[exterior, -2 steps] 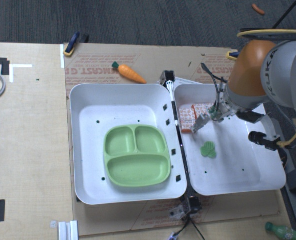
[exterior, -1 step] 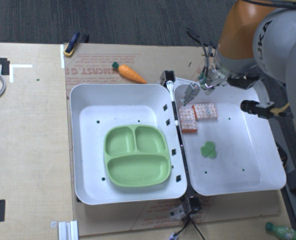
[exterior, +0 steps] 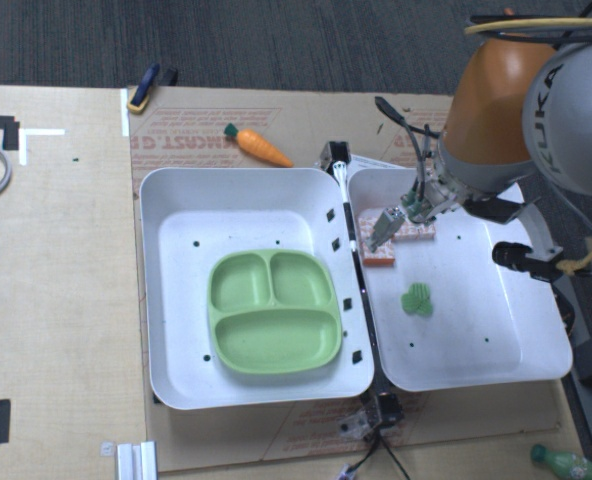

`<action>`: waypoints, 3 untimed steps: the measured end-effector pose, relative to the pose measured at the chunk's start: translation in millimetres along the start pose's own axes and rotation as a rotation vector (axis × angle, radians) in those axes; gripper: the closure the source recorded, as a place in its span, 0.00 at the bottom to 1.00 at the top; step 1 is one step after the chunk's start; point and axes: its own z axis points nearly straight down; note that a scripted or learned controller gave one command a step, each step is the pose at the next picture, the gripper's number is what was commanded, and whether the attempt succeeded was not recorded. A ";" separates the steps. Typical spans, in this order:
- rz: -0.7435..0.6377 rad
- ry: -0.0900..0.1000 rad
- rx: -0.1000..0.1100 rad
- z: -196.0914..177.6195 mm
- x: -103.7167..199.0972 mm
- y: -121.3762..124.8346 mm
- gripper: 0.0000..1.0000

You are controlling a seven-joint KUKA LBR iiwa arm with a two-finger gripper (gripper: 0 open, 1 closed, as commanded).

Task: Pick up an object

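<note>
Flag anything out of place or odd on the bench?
The toy carrot lies on the cardboard behind the left bin, outside both bins. A green bottle lies on its side off the bench's near right corner. Inside, the green divided plate sits flat and the small green piece rests in the right bin.

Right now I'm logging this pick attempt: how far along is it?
Early stage. Done: the gripper has reached into the right bin, over the pink-and-white block near its left wall. In hand: nothing visibly lifted. Left: grasping and raising an object; the green toy lies untouched, and the green divided plate sits in the left bin.
</note>
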 end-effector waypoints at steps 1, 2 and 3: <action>-0.250 -0.001 -0.001 -0.4 12.4 3.3 0.00; -0.307 -0.001 -0.001 0.0 56.3 33.1 0.00; -0.622 -0.001 -0.002 -1.0 32.3 -19.1 0.00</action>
